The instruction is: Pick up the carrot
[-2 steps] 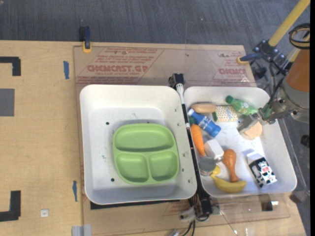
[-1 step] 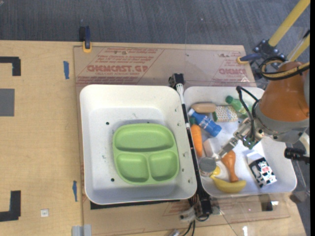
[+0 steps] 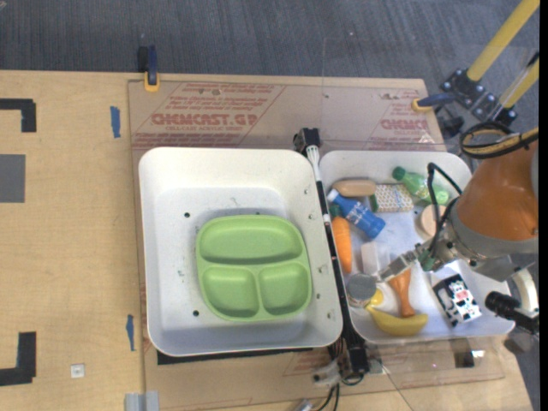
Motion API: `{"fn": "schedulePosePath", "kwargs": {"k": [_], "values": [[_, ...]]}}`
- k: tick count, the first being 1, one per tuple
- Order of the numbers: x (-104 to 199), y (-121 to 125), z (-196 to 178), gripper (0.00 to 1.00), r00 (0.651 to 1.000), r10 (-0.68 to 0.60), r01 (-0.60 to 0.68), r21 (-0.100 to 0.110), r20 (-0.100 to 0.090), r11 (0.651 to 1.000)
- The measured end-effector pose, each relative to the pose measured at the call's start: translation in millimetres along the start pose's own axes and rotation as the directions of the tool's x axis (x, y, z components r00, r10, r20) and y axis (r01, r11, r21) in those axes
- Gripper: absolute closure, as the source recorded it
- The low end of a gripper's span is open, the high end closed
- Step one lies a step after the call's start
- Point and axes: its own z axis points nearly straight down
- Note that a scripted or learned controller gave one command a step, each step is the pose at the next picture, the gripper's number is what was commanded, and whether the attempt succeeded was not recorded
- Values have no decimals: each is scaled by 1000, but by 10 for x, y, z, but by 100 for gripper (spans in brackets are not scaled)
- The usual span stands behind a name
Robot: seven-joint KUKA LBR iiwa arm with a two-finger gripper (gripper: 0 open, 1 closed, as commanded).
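Note:
The carrot [image 3: 342, 244], a long orange piece, lies in the right bin [image 3: 455, 168] along its left wall, pointing toward the front. My gripper [image 3: 404, 265] reaches in from the right and hangs low over the middle of this bin, a short way right of the carrot and apart from it. Just below the gripper is a second orange, tapered piece [image 3: 402, 294]. The arm's orange band [image 3: 507, 202] covers the bin's right side.
The right bin also holds a yellow banana [image 3: 399, 322] at the front, a blue bottle [image 3: 360, 216], a green bottle [image 3: 421, 183], a tan bread roll [image 3: 354, 187] and a small white box [image 3: 455, 299]. The left bin [image 3: 163, 229] holds a green divided plate [image 3: 253, 265].

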Motion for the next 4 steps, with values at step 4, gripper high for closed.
{"fn": "schedulePosePath", "kwargs": {"k": [4], "values": [[232, 72, 24, 0, 884, 468, -468, 2, 5, 884]]}}
